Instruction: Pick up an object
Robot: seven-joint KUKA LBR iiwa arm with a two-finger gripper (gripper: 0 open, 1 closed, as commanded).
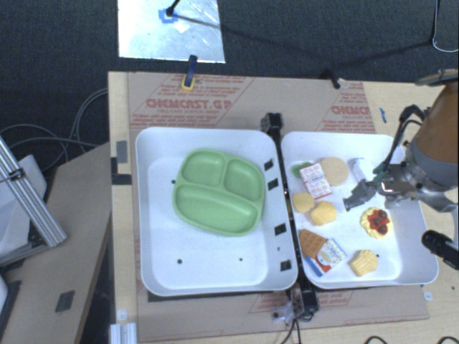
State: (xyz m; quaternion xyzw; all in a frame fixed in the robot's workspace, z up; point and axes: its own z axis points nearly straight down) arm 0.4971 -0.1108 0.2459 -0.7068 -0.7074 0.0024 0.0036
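**Gripper spread above the crowded right bin**

The arm (437, 138) comes in over the right bin's (412, 260) far-right rim, and the gripper (356, 186) hangs above the bin's middle with its two dark fingers spread apart and nothing between them.

The toy foods cluster in this bin's left half. A round cracker (333, 169) and a red-and-white packet (315, 180) lie near the back, the packet touching the cracker's left edge. Two yellow pieces (315, 208) sit just left of the fingers. A pizza slice (376, 221) lies just below and right of the fingertips. Toward the front rim are an orange piece with a wrapper (320, 248) and a yellow waffle (363, 263). Bare floor shows along the back-right corner and the front-right.

The left bin (154, 213) carries a green tray (219, 192), tilted across its middle, with bare floor along all four walls.
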